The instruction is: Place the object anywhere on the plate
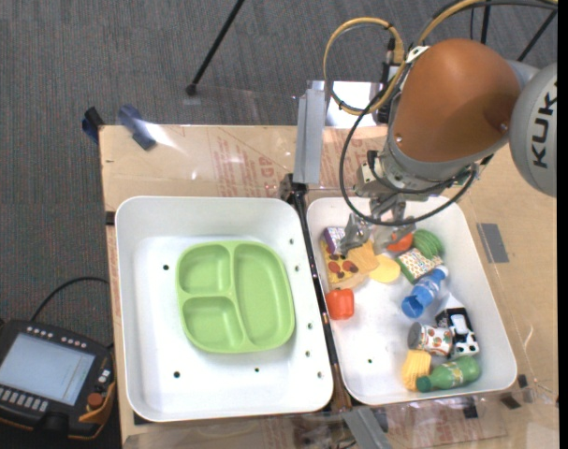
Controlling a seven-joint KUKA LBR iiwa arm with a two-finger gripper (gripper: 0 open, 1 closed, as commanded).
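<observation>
**Arm low over the toy bin, plate waiting in the other**

From where I stood, the green plate [235, 296] lay in the left bin [138, 382], a three-compartment dish sitting a little askew, with nothing on it. The right bin [377, 382] held all the toys. The arm's big orange-brown wrist housing [449, 96] hung over that bin's far end, cables [358, 36] looping above it, and the gripper [375, 223] reached down into the cluster of items at the bin's upper left.

I could not tell how the fingers stood; they were dark and mixed up with the clutter beneath them, and I could not make out anything caught between them.

Right under the gripper lay a flat yellowish piece [370, 258], touching a pizza slice toy [342, 269] on its left, with a small purple item [329, 241] just beyond that by the bin wall. A red-orange cup [340, 303] stood near the pizza slice, closer to me. To the right of the gripper sat a green ridged toy [429, 243] and a patterned box [418, 265], then a blue bottle [424, 294] lying tilted. At the near end were a small can [431, 339], a black-and-white cow toy [462, 333], a yellow corn piece [415, 369] and a green bottle [449, 374] on its side.

Both bins rested side by side on the table [209, 162]. A teach pendant [45, 377] sat off to the left on the floor.
</observation>
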